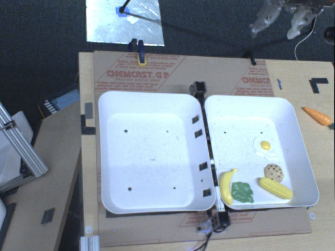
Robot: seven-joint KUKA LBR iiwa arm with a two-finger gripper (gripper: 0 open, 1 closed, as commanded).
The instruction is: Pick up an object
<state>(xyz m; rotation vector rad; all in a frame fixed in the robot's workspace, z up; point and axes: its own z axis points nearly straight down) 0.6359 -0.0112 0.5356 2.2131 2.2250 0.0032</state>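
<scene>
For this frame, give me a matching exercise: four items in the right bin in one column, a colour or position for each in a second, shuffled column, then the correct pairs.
Column one:
1. banana
2. fried egg
3. cookie
4. corn cob

Column two:
A. white with a yellow centre, farthest of the four from the bin's front wall
B. yellow, lying near the front right corner
C. brown and round, between the egg and the corn
D. curved, against the divider side, beside the green leafy piece

Pairs: 1-D, 2-A, 3-C, 4-B
</scene>
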